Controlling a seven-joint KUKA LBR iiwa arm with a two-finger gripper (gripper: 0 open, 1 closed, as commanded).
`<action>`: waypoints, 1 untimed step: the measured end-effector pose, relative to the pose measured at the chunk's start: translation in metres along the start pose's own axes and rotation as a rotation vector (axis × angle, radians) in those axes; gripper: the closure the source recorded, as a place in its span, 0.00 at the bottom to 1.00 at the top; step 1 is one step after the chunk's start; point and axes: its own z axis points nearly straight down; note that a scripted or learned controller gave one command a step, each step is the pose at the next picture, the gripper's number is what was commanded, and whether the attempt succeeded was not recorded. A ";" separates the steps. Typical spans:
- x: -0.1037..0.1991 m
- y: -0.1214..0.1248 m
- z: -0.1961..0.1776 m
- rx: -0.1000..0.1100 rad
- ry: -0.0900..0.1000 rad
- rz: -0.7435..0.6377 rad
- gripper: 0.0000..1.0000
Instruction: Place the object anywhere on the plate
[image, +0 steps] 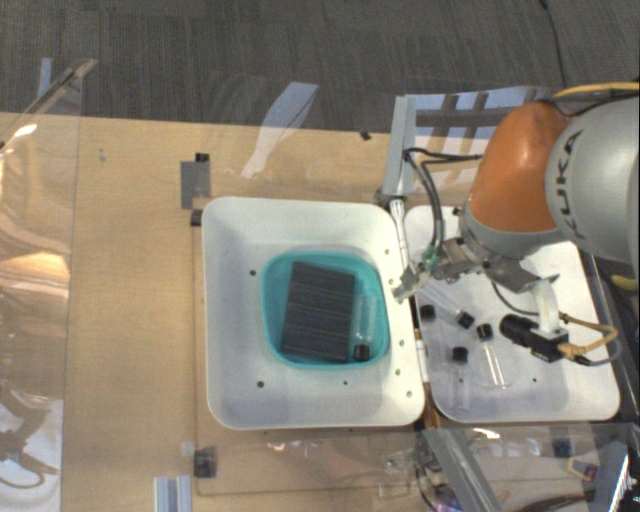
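A teal plate (272, 322) lies in the left bin (230, 380). On the plate rests a dark ribbed rectangular block (318, 310). A clear vial with a black cap (364, 335) lies beside it along the plate's right side. My gripper (414, 282) hangs over the seam between the two bins, just right of the plate's upper right rim. The orange and grey wrist covers most of it.
The right bin (590, 400) holds several small black pieces (465, 320) and a clear tube (493, 366) near its middle. The arm covers that bin's upper part. A metal bracket (400, 140) stands behind the bins.
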 end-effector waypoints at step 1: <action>0.065 0.018 -0.009 0.002 0.001 0.078 0.00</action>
